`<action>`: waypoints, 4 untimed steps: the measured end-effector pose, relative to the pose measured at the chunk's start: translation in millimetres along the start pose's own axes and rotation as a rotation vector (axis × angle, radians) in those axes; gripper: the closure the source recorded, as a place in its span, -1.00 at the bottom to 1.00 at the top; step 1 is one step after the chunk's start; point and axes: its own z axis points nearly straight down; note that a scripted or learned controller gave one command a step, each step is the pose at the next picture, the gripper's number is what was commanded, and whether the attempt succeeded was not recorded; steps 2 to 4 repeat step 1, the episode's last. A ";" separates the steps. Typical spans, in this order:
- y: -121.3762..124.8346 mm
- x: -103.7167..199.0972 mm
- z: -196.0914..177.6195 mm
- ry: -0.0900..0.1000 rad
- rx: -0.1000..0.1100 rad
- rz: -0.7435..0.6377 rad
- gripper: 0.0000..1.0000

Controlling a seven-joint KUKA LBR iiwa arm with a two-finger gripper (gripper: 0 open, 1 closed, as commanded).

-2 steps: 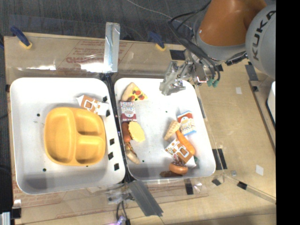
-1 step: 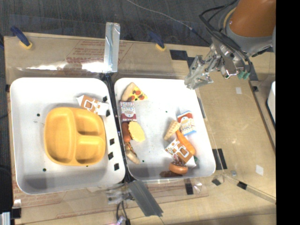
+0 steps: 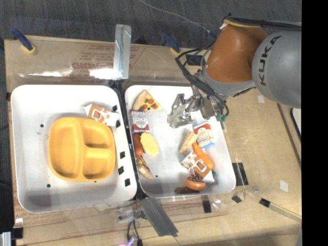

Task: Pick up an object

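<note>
gripper [image 3: 180,113] hangs over the right bin [image 3: 165,182], fingers apart and holding nothing; a pizza slice [image 3: 147,101] lies just to its left.

Bench [image 3: 256,137] – two white bins [image 3: 20,137] side by side.

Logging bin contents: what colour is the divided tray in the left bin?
Yellow, seen in the camera view: divided tray.

Grey arm [image 3: 279,68] lettered KUKA, orange band [image 3: 233,53], black cables, seemingly bare-metal gripper [image 3: 180,113].
</note>
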 end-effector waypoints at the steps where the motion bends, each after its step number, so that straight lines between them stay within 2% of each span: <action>1: -2.0 -58.1 -61.3 -0.015 0.006 0.040 1.00; 4: -2.0 -58.1 -61.3 -0.015 0.006 0.040 1.00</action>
